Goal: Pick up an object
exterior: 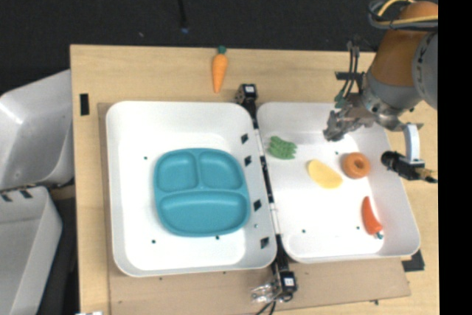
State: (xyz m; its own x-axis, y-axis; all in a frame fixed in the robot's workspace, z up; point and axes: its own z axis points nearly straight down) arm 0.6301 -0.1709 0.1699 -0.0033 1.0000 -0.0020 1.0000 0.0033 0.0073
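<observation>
The doughnut (357, 165) lies just beside the end effector (335, 130).

We see a blue divided plate (200, 191) lying flat in the left bin (122, 232) | a toy carrot (219, 69) on the wooden bench (88, 77), just beyond that bin's far edge | black clips (245, 94) between the bins

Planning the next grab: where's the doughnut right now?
The doughnut lies in the right bin, right of the yellow piece, just below the claw.
</observation>
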